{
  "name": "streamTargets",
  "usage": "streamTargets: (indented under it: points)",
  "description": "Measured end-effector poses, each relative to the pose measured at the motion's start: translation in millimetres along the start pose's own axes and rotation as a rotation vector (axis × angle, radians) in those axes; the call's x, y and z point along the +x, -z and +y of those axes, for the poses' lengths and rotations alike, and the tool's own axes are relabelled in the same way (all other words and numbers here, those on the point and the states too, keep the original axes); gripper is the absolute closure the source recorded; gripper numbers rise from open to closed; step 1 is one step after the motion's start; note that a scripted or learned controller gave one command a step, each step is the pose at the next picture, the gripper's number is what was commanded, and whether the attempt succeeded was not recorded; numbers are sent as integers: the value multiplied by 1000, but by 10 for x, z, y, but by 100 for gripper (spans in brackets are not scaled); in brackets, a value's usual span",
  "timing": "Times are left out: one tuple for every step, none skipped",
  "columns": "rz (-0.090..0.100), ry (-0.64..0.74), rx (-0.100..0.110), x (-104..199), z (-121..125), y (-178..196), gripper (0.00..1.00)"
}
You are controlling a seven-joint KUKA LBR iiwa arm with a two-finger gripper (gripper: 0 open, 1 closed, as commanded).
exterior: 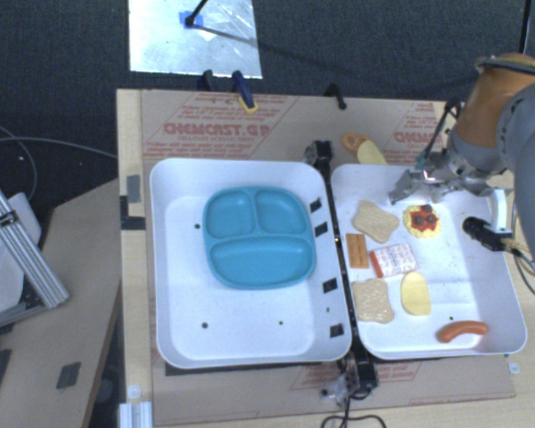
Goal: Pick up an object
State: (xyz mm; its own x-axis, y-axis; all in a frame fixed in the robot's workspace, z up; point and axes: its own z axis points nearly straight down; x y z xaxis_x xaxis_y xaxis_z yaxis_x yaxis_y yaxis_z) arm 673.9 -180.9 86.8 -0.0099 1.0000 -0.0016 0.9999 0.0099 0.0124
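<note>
Slanted overhead view of the desk (276, 119), as I see it from the remote station.

**Left.** A white bin (174, 310) carries one blue divided plate (257, 237), lying flat near the bin's middle.

**Right.** A second white bin (490, 283), set beside the first, carries the candidate objects, all lying apart from one another or nearly so:
- a bread slice (375, 220) toward the back
- a small round pizza (422, 220) with red topping, just right of the bread slice
- an orange wafer (358, 251) near the bin's left wall
- a red-and-white packet (393, 260), just beside the wafer
- a tan cracker (373, 300) in front of the wafer
- a yellow oval piece (416, 292), just right of the cracker
- a sausage (462, 331) at the front edge, well apart from the pizza

**Behind the right bin.** A pale yellow piece (371, 153) and a small orange piece (353, 141) lie close together on the bare desk, outside the bin.

**Arm.** The grey arm (508, 114) enters from the right. Its end effector (419, 184) sits over the back of the right bin — just behind the pizza and the bread slice, nearer the pizza. From this angle I cannot tell whether the end effector is spread or pressed together, nor whether it touches either object. All seven objects rest on the bin floor.
</note>
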Motion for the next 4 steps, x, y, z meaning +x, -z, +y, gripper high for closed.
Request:
streamTargets:
  points:
    - [1,-12,14,-272,-598,-17,0]
    - [-1,-6,4,-255,-509,545,0]
    - [3,-13,18,-248,-1447,-30,0]
    - [4,0,6,518,-1713,863,0]
